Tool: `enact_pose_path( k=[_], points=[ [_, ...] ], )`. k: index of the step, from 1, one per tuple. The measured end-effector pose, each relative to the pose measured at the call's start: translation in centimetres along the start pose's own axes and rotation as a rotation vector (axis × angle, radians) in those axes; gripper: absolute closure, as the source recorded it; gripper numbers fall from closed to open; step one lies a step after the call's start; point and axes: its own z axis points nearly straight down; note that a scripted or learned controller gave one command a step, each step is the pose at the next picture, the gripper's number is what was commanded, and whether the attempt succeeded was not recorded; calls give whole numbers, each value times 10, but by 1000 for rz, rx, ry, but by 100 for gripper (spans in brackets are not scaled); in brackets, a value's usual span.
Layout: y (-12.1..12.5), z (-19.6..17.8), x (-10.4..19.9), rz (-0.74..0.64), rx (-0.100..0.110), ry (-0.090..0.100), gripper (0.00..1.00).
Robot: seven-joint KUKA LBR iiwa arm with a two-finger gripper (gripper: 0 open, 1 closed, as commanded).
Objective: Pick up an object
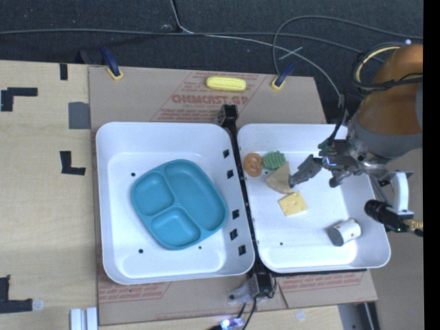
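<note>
The gripper (300, 176) hangs low over the right bin (371, 256), its dark tip just beside a tan wedge-shaped piece (278, 181); whether it is open or closed cannot be told. Near it lie a pretzel (253, 164), a green waffle-textured piece (273, 160), a yellow cheese slice (292, 203) and (nearer, to the right) a white-and-grey cylinder (344, 232). The left bin (110, 253) holds a blue divided plate (178, 203).
</note>
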Motion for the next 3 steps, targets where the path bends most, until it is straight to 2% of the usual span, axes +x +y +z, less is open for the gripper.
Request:
enact_pose_path(
  k=[1,2,3],
  points=[
    [2,-6,0,-3,-11,-2,0],
    [-3,56,5,-2,-6,-1,0],
    [-9,101,4,-2,-7,-1,0]
  ],
)
